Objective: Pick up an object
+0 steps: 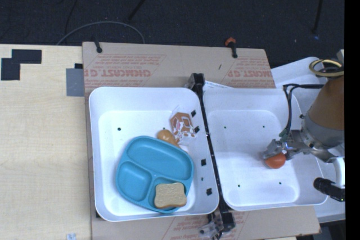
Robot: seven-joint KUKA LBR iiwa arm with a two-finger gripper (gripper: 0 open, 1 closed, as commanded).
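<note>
On the left of the worktop [39, 137] sits the left bin [104, 115], holding a blue divided tray [147, 168] with a tan slice of bread [170, 195] in its near compartment; just beyond the tray's far edge lie a small orange-brown lump [166, 135] and a crinkled clear wrapper [182, 123] with brown print. A black divider [207, 149] separates this from the right bin [247, 121], whose floor is bare but for one thing at its right side — a small, round, red-orange object [275, 161], smooth and rather like a tomato or a little ball. The claw [279, 150] is low over it, its metal tips touching or nearly touching the object's far-upper side; whether the tips are spread or pressed together I cannot tell, and I would not say the object is held. To do this step well, I judge the claw should straddle the object's widest part and sit low enough to close below its crown — a round, smooth thing will likely squirt sideways if pinched off-centre — then lift straight up, clear of the bin's right wall.
</note>
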